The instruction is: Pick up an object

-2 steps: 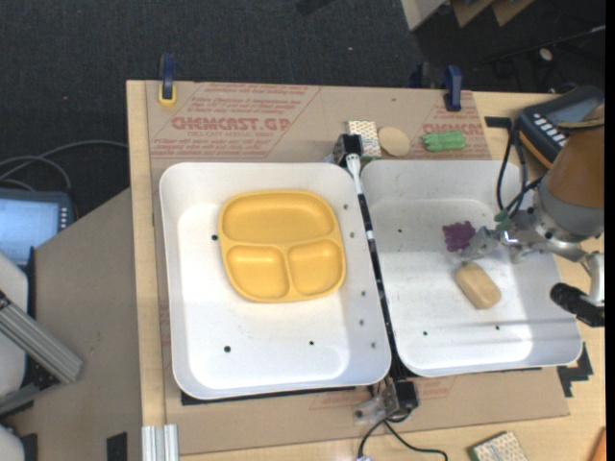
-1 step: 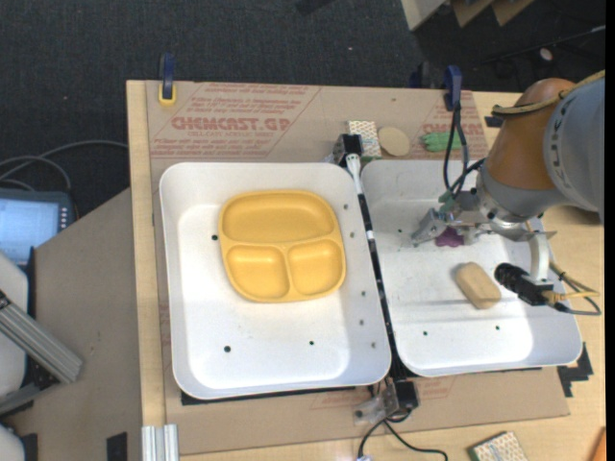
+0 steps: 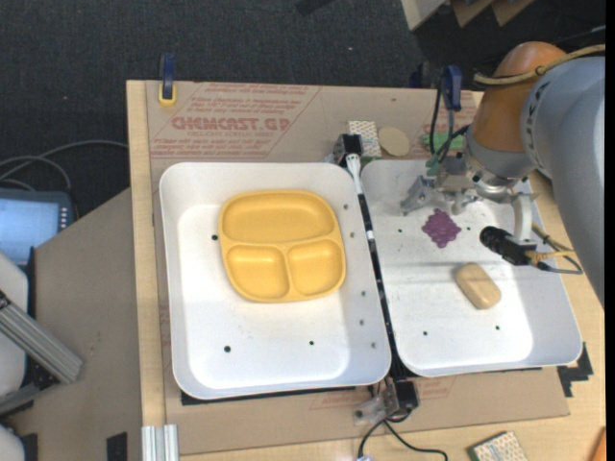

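The hand (image 3: 444, 192) is hovering at the right bin's (image 3: 538, 349) far edge, just above a purple object (image 3: 441, 228); whether its fingers are parted I cannot tell. A tan block (image 3: 478, 285) is lying nearby.

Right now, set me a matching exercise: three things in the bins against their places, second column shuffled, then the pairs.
Things:
1. yellow divided plate
2. purple object
3. tan block

Places:
A. right bin, close beside the gripper
B. left bin, near its middle
C. right bin, nearer the front edge, apart from the gripper

Pairs: 1-B, 2-A, 3-C
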You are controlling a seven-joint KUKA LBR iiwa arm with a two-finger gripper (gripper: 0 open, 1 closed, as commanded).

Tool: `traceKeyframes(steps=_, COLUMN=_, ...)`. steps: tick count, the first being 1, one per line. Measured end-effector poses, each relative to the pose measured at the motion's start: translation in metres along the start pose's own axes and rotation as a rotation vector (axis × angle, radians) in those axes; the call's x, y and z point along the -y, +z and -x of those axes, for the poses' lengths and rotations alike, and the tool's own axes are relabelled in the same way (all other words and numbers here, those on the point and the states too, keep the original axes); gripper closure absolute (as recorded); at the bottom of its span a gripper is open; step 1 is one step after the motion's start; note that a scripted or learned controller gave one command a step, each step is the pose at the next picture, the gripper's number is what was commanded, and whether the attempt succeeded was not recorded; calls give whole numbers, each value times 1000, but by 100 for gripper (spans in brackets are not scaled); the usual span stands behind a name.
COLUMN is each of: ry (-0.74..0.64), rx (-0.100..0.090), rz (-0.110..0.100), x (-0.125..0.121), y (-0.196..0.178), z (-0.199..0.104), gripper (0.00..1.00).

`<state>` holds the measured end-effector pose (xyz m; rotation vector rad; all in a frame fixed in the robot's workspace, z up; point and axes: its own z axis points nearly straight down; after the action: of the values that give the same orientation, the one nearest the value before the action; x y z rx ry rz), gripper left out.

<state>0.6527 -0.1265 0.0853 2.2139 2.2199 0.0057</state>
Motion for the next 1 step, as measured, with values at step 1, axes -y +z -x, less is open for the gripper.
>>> traceKeyframes(steps=1, ry=6, rx=-3, rz=-13, x=63, y=0, z=45, gripper=0)
